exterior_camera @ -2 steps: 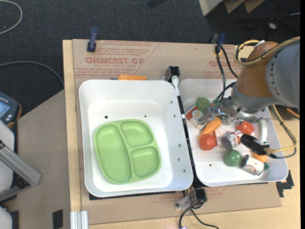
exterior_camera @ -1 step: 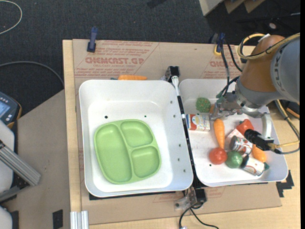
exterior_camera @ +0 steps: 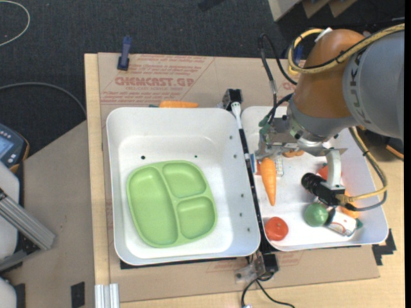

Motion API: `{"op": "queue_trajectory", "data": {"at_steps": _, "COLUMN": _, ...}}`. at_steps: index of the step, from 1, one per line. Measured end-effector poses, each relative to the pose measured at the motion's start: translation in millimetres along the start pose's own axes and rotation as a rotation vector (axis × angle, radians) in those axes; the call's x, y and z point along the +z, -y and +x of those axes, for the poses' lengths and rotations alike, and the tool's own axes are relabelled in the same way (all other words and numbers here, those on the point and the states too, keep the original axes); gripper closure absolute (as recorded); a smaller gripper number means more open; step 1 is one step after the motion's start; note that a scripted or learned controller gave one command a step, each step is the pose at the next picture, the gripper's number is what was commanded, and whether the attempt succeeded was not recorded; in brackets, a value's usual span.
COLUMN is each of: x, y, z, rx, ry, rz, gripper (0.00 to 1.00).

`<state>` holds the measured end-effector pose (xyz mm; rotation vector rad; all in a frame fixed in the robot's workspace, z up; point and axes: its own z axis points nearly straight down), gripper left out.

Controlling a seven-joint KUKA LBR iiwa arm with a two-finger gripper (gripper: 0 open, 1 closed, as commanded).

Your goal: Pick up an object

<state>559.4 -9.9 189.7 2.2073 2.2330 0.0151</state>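
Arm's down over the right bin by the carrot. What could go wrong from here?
1. The carrot lies close to the right bin's left wall, so the gripper may hit the wall.
2. The carrot tapers, so it could slip.
3. The tomato and green ball sit nearby and might get nudged.
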Motion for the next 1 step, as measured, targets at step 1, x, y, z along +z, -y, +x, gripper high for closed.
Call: {"op": "queue_trajectory", "data": {"at_steps": 1, "x": -130.2, "y": 33.2, "z": 5.6, "rx": 0.009, "ry": 0.004, "rz": -0.008, "gripper": 1.0}}
